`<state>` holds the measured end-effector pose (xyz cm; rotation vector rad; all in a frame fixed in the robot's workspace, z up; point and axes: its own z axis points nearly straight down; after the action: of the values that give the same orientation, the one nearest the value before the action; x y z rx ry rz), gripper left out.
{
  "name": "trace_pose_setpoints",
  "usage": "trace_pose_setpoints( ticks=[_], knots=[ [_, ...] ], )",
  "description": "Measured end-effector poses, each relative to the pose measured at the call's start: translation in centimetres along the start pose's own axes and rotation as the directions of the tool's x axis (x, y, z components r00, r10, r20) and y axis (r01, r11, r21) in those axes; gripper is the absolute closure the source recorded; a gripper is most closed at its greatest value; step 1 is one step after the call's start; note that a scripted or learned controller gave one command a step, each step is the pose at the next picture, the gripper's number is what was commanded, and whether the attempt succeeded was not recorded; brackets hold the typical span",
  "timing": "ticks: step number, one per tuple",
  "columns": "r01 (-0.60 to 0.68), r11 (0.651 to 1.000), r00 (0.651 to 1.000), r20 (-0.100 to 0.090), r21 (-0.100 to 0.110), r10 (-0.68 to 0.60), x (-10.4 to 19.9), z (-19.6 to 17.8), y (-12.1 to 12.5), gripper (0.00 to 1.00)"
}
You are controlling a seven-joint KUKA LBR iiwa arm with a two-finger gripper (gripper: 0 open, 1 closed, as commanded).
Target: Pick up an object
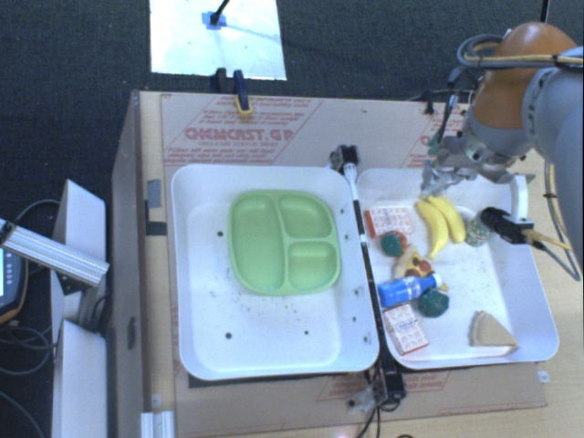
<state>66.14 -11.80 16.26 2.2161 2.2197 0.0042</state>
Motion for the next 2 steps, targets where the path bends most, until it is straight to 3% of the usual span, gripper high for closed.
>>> trace_pose_setpoints(
  ticks=[1, 2],
  knots=[
    [0.001, 1.000, 1.000, -0.001, 0.002, -0.001, 0.1, 0.1, 0.0, 0.00],
    [0.001, 1.000, 1.000, -0.001, -0.007, -0.001, -1.5, 7.2, -1.9, 0.00]
  ],
)
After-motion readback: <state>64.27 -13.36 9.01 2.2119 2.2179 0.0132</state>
